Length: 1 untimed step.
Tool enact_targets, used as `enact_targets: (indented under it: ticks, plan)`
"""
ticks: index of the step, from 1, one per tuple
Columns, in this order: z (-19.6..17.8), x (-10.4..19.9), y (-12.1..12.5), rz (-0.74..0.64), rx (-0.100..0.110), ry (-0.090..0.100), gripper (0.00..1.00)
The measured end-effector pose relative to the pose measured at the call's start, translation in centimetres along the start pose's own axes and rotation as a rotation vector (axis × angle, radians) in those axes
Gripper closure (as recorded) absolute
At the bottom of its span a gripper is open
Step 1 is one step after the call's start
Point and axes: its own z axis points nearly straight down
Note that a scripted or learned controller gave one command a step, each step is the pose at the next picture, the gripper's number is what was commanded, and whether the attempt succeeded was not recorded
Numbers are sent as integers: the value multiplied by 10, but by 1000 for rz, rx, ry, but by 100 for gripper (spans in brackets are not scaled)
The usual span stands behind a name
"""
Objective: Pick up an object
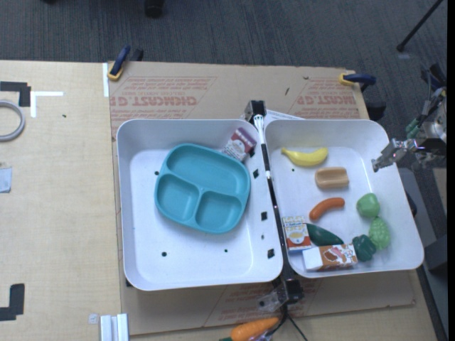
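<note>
The end effector hovers at the right bin's far right rim; its grip state is unclear. A banana and other toy foods lie untouched. Approach step; next, descend over one.

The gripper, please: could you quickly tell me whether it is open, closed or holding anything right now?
Gripper: at the right bin's right rim, away from the toy food; open or closed cannot be told.
</note>
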Motion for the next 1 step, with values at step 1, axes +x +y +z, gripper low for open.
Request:
enact_targets:
  ticks: [1]
  plan:
    - [116, 34, 0, -10, 0, 0, 0]
